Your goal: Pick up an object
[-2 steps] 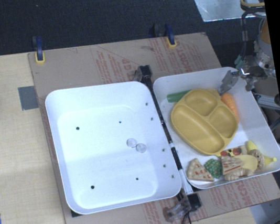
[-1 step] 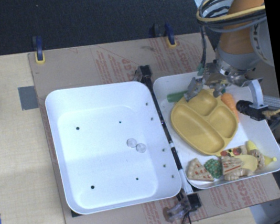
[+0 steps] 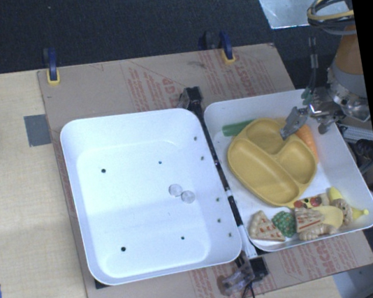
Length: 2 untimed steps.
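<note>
The step in hand looked to be the approach: the two-finger gripper [image 3: 308, 121] hung at the upper right rim of the yellow moulded-plastic divided plate [image 3: 271, 160], its fingers spread apart with nothing between them. To do this well, I judged, the fingers should come down astride one raised edge of a single thing, not onto the plate's broad, slippery hollow, and should close only once a finger sat on each side. The orange carrot-shaped toy [image 3: 307, 140], just beside the plate's right edge and almost under the gripper, seemed the readiest thing to take; its narrow body would suit a modest opening, though the plate's rim touching it could block one finger.

Counted from largest to smallest: two shallow white plastic bins, the left bin [image 3: 95, 195] well to the left of the plate and the right bin [image 3: 350, 174] holding it. One yellow plate. One small white round dish [image 3: 255, 241] just below the plate, bearing a heap of toy food [image 3: 305, 220] whose pieces ran together too closely to count surely. One green flat strip [image 3: 237, 128] just beyond the plate's upper left edge. One carrot. Two small clear round discs [image 3: 181, 194] lay touching in the left bin, well apart from the plate.
</note>
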Tool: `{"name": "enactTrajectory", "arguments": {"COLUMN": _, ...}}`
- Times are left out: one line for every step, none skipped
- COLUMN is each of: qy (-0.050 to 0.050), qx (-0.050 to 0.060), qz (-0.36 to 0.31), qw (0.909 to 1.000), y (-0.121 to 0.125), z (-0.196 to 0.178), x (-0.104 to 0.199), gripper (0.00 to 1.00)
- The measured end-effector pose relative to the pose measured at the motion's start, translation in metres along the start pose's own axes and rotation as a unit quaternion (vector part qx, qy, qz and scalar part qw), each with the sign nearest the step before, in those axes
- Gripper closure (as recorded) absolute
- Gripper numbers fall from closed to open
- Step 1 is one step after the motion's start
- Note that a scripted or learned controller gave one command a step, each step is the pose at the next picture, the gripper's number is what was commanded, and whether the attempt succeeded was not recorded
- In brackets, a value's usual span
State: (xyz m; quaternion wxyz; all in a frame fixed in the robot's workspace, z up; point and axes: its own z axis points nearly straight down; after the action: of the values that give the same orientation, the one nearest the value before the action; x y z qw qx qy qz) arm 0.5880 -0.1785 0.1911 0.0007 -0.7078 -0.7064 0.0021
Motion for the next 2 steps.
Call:
{"name": "enactTrajectory", "arguments": {"qy": 0.003, "qx": 0.002, "qz": -0.007, "qw": 1.0, "y": -0.051, "z": 0.0, "x": 0.098, "gripper": 0.0}}
{"name": "enactTrajectory", "arguments": {"qy": 0.0, "qx": -0.002, "qz": -0.001, "qw": 1.0, "y": 0.0, "z": 0.031, "x": 0.036, "gripper": 0.0}}
